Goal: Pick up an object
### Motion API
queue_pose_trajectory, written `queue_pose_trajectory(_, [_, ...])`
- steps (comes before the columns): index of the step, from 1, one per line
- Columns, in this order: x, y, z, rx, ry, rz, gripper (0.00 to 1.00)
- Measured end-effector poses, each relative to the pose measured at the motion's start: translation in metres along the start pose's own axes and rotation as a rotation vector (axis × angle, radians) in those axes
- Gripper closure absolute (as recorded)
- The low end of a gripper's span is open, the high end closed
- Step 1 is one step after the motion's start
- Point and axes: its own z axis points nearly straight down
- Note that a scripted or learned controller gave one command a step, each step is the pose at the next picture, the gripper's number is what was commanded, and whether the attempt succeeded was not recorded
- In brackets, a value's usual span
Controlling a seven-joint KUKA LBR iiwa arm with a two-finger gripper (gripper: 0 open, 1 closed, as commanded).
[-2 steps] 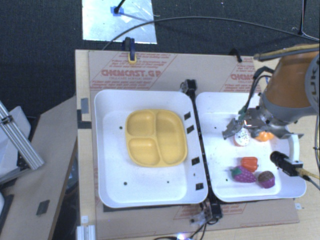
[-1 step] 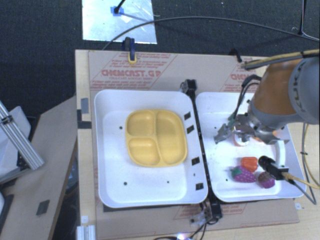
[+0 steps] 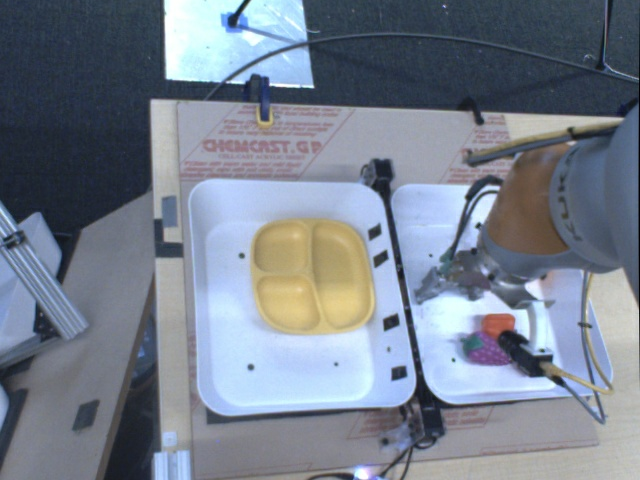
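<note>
pincer (image 3: 432, 286) over right bin (image 3: 440, 230) — purple toy (image 3: 486, 349) nearby | yellow plate (image 3: 310, 275) left bin (image 3: 225, 268)

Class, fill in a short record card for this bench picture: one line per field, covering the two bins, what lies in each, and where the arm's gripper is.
left bin: holds a yellow divided plate, lying flat near its middle
plate sections: three
right bin: holds a purple object and an orange object, close together near its front
arm: grey with an orange band, reaching over the right bin
gripper: above the right bin's left half, beside the small objects; nothing seen between its fingers
</note>
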Motion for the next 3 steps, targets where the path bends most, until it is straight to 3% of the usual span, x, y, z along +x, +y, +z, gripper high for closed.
queue_pose_trajectory(1, [0.000, 0.001, -0.014, -0.005, -0.001, 0.000, 1.00])
queue_pose_trajectory(3, [-0.001, -0.001, -0.120, -0.011, -0.002, -0.003, 1.00])
